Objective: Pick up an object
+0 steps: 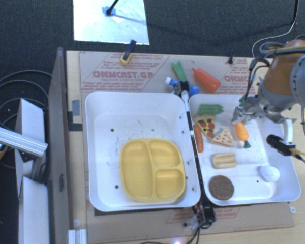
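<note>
At the lower edge of the frame, nearest the camera, the round dark-brown patty-shaped toy point(221, 187) lies in the right-hand shallow white bin point(287, 189), near the clips that join the two bins. The left-hand shallow white bin point(99, 136) carries one yellow three-compartment plastic tray point(153, 170), set towards its lower right corner. The candidate objects for the pick are concentrated in the right bin, presumably to keep them within reach of the arm entering from the right of the frame: one green bean-shaped toy point(210, 108), one pizza-slice toy with red topping point(206, 125), one pale wedge-shaped slice toy point(223, 138), one thin orange-red stick toy point(199, 138) along the left wall, one tan bread-roll toy point(224, 160), one white egg-shaped toy point(269, 173) and one orange carrot toy point(241, 131). The two-finger gripper point(242, 115) stands at upper right of this bin, directly above and apparently touching the carrot's upper end; jaw opening cannot be determined, and no grasp is confirmed. Outside the bins, on the board above, lie one red-orange pepper-shaped toy point(206, 80) and one green stalk-shaped toy point(179, 71).
</note>
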`<state>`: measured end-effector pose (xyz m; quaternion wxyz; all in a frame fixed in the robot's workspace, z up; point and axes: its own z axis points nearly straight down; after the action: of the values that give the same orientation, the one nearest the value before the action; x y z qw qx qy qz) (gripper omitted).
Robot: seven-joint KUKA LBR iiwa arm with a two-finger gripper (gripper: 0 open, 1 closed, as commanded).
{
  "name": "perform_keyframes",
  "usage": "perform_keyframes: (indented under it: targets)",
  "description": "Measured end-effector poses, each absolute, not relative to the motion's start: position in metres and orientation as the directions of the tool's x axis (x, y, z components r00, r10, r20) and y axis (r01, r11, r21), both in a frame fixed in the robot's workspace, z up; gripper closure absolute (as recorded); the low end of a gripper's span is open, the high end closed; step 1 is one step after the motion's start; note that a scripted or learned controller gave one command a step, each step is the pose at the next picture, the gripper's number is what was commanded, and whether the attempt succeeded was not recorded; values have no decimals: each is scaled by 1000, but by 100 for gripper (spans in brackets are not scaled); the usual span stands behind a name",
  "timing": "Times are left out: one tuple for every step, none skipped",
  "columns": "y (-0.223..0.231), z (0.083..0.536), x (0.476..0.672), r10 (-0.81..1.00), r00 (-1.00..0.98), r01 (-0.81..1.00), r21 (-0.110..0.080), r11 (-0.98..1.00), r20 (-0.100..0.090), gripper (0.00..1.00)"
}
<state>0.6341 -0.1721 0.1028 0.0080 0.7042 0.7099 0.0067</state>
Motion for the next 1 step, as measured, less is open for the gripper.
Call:
perform_keyframes:
  targets:
    - [-116,89,622,1000,-8,1000,12,8,-5,100]
